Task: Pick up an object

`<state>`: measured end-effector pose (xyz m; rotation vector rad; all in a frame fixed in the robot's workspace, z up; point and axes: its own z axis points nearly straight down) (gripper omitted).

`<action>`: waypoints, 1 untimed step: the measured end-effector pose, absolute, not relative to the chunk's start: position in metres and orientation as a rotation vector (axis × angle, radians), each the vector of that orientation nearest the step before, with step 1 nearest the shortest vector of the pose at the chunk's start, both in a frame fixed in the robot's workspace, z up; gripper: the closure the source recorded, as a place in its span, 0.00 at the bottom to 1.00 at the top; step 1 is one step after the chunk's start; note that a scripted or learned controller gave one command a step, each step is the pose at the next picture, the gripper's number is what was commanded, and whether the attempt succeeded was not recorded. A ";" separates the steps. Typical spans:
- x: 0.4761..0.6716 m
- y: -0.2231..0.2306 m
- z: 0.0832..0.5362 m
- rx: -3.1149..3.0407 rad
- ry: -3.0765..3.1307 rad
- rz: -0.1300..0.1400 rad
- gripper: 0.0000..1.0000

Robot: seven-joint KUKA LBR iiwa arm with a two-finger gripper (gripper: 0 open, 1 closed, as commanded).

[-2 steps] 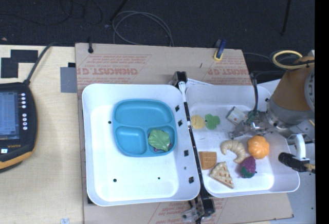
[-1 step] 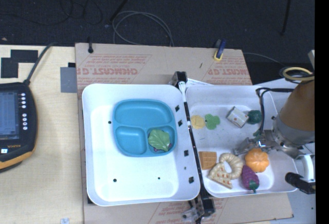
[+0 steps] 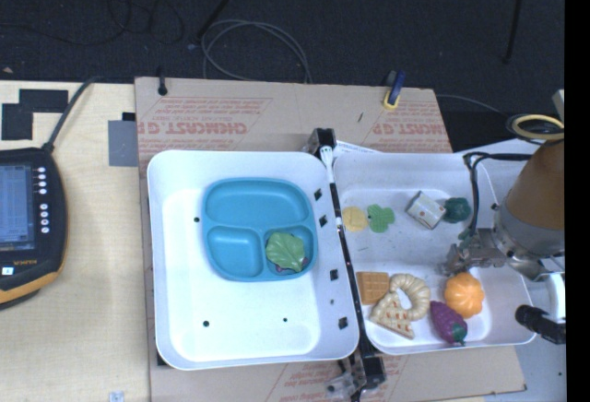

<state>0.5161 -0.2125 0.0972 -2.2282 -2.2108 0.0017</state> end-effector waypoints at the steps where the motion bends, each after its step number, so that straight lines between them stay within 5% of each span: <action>1: 0.516 -0.212 0.097 -2.228 -2.211 0.002 0.00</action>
